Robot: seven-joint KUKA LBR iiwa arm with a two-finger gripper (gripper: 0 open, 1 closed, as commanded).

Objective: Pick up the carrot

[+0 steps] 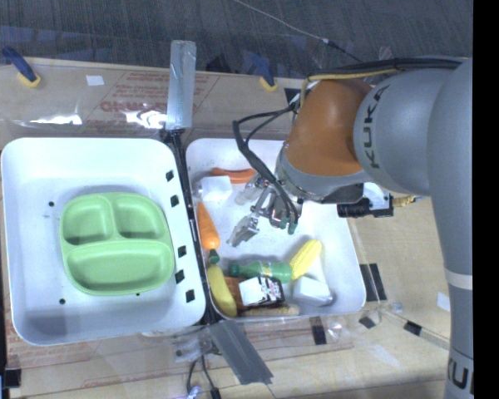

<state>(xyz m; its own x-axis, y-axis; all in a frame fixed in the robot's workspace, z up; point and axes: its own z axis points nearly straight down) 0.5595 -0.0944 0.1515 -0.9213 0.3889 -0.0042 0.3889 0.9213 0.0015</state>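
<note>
A grey KUKA arm with an orange band reaches into the right bin [349,248], its gripper [248,226] hanging over the white floor with the two fingers apart and nothing between them. The carrot [207,225] lies just beside the gripper, toward the left bin [17,223], pressed along the right bin's left wall and pointing down toward a banana [220,289]. Below the gripper sit a green bottle [262,268], an ear of corn [306,257] and a small dark-labelled package [262,291]; another orange item [233,174] rests near the top of the bin. A green divided plate [115,242] sits alone in the left bin. The chief risk, judging from the layout, is the wall: the carrot lies so close to it that one finger may strike the bin edge or land on top of the carrot, rolling it aside instead of closing around it. The banana at its lower end could also be nudged or caught. The letters "KU" read on the arm's grey casing; red print on the sheet under the bins and the package label are too small to read.
</note>
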